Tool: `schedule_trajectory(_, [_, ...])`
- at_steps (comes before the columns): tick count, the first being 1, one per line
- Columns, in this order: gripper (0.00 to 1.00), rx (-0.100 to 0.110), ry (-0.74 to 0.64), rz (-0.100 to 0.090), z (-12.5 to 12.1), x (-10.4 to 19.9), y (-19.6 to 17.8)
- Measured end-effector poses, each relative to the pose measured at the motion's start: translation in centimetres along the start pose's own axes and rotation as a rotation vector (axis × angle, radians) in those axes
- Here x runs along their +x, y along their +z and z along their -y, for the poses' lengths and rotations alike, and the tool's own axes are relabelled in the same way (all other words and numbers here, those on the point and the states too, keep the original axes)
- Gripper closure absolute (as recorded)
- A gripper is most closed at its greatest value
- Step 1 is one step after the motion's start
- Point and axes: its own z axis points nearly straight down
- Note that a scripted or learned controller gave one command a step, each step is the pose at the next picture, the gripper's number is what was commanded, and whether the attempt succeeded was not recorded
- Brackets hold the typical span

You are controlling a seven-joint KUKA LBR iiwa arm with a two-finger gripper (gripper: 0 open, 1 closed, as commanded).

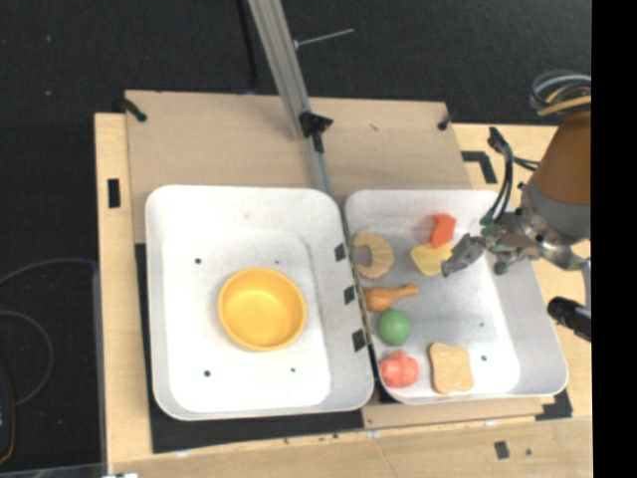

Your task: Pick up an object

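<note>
The right bin (pixel 518 337) holds several toy foods. An orange piece (pixel 441 229) and a yellow piece (pixel 428 260) lie near its middle back. A tan ring-shaped piece (pixel 373 254) sits at its left wall, with a brown drumstick (pixel 390 294), a green ball (pixel 395 325) and a red fruit (pixel 400 368) in front of it. A slice of bread (pixel 451 366) lies at the front. My gripper (pixel 466 257) hangs low over the right bin, just right of the yellow piece and close to touching it. Nothing shows as held.
The left bin (pixel 179 227) holds a yellow bowl (pixel 262 309). A grey metal pole (pixel 284 63) slants down to the back edge between the bins. The arm's orange band (pixel 567 162) and cables stand over the right bin's right side.
</note>
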Motion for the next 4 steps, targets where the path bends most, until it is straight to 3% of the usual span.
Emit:
schedule_trajectory(1, [0.00, -0.001, 0.001, 0.000, 0.0, 0.0, 0.0])
schedule_trajectory(3, [0.00, 0.003, 0.005, 0.003, -0.3, -0.4, 10.9])
schedule_trajectory(4, [1.00, -0.003, 0.009, 0.002, -0.5, -0.4, 9.6])
